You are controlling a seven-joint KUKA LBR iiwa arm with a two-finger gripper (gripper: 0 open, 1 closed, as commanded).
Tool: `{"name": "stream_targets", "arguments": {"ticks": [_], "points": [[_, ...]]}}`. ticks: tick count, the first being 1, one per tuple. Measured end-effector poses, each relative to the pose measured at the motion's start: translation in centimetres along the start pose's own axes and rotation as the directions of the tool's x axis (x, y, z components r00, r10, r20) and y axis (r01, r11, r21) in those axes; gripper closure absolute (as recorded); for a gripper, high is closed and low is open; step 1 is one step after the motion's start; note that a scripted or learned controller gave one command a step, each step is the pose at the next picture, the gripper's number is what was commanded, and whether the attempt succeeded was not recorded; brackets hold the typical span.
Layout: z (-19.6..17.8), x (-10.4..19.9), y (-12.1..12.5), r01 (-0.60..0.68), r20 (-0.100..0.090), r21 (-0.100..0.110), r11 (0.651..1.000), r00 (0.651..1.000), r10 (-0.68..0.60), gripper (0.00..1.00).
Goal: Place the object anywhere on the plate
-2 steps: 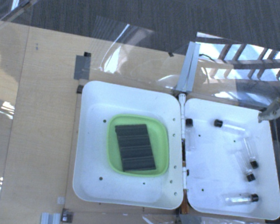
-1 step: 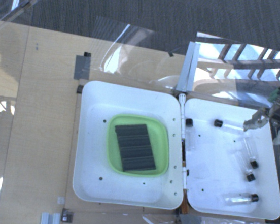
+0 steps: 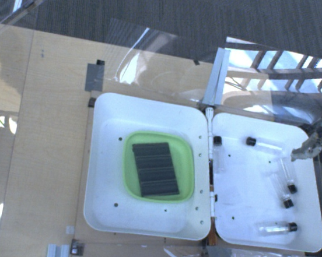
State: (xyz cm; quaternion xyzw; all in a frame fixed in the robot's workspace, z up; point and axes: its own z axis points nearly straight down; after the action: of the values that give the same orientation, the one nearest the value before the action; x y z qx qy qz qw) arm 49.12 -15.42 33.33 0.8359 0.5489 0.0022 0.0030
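A dark grey ridged block (image 3: 155,169) already lay on the green plate (image 3: 189,161) in the left bin (image 3: 105,147).

From the camera above, the block sat tilted near the plate's middle, well inside its rim. The right bin (image 3: 242,182) held several clear tubes with black caps (image 3: 277,228), scattered apart along its far and right sides. The gripper (image 3: 306,149) hung at that bin's upper right edge; how it stood and whether it held anything could not be told.
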Motion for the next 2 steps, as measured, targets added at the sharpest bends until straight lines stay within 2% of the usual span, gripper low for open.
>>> {"name": "stream_targets", "arguments": {"ticks": [1,2], "points": [[3.5,3.6,-1.8,-0.151,-0.001,0.003,0.989,0.989,0.151,0.00],[2.9,7.9,-3.6,-0.255,-0.001,0.001,0.967,0.967,0.255,0.00]]}}
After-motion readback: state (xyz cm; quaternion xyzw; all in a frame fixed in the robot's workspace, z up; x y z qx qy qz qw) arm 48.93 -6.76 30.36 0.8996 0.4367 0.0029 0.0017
